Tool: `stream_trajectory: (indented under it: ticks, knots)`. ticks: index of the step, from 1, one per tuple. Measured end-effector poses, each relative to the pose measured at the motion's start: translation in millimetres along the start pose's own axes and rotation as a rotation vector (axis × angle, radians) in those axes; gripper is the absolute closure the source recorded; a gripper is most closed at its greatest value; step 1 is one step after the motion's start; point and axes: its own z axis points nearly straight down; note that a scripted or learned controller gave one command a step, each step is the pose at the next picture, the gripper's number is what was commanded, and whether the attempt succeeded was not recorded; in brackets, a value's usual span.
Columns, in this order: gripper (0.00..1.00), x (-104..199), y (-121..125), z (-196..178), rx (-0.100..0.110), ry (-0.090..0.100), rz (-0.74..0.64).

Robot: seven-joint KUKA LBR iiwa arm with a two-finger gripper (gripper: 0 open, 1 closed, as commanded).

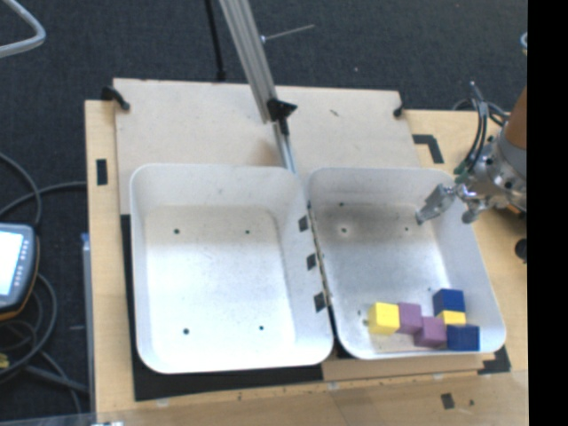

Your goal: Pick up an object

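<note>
The tool [435, 204] hangs over the far right rim of the right bin [373, 198], at the end of the grey arm [501, 171] entering from the right. Whether it is wide or narrow, I cannot tell; nothing shows between its tips.

The objects sit clustered in the right bin's near corner, well apart from the tool: a yellow block [384, 317], touching a purple block [411, 316], then a second purple block [432, 331]. Beside these stand a blue block [449, 300], a small yellow block [453, 318] and another blue block [462, 337].

The left bin [217, 264] adjoins the right bin on the wooden surface [257, 122].
</note>
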Motion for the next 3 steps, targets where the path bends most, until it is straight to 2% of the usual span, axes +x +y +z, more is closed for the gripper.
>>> stream_trajectory:
  ticks: [1, 2, 3]
  knots:
    - [0.0, 36, -18, -53, -0.006, 0.001, -0.002]
    - [0.0, 67, 30, 58, 0.006, 0.002, -0.001]
    - [1.0, 64, 31, 42, -0.003, 0.0, 0.001]
